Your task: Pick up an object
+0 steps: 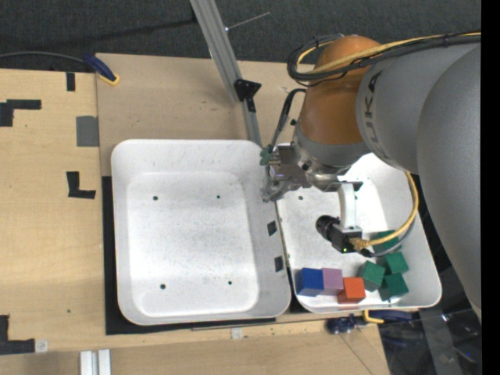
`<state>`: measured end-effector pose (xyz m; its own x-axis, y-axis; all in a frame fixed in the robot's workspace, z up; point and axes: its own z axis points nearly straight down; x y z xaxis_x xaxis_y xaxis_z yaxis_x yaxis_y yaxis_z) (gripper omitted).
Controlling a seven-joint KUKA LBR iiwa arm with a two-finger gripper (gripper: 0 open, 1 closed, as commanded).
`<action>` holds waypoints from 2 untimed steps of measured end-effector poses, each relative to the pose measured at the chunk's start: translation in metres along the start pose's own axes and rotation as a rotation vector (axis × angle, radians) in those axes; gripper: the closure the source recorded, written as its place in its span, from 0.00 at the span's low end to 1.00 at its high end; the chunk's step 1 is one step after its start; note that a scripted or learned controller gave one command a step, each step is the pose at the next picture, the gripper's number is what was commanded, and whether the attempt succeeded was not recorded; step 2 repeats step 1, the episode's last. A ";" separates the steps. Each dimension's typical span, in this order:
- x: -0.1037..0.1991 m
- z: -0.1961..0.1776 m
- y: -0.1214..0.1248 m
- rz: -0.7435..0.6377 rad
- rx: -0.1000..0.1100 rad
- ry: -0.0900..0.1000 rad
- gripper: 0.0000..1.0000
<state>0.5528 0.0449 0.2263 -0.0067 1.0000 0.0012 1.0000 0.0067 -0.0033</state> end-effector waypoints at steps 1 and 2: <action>0.047 0.006 -0.013 0.000 0.000 -0.001 1.00; 0.047 0.006 -0.013 0.000 0.000 -0.001 1.00</action>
